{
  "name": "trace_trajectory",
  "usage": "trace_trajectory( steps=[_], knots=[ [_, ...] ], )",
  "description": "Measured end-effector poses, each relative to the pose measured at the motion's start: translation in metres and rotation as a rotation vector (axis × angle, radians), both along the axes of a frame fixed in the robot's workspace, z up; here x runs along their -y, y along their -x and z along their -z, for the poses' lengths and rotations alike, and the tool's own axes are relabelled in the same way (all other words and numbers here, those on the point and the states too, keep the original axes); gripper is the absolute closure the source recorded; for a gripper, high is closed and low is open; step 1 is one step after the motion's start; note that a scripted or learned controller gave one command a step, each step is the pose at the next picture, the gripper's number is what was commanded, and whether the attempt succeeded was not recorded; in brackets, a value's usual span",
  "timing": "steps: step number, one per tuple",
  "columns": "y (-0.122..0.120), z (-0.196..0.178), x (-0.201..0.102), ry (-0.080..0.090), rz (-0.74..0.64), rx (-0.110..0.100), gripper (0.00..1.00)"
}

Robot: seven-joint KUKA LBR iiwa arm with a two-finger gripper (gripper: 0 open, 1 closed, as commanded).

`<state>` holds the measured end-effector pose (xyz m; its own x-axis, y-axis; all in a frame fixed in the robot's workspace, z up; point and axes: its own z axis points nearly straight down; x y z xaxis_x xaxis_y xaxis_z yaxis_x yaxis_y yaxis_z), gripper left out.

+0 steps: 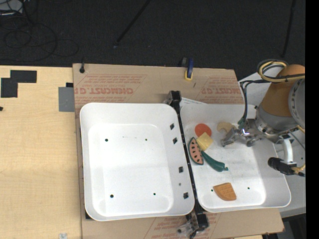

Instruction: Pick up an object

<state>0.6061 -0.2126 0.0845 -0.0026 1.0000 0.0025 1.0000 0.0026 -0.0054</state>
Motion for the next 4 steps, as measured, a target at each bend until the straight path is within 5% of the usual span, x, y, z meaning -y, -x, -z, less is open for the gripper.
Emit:
trace_trajectory(
  steps=[1, 2, 3, 4],
  knots=[
    [-0.038, -0.195, 0.003, 0.007, 0.002, 0.016, 0.00],
    [0.036, -0.378, 0.000, 0.009, 0.005, 0.021, 0.00],
    [0.034, -0.376, -0.002, 0.004, 0.000, 0.003, 1.00],
    [0.097, -0.233, -0.009, -0.004, 0.005, -0.014, 1.00]
  ],
)
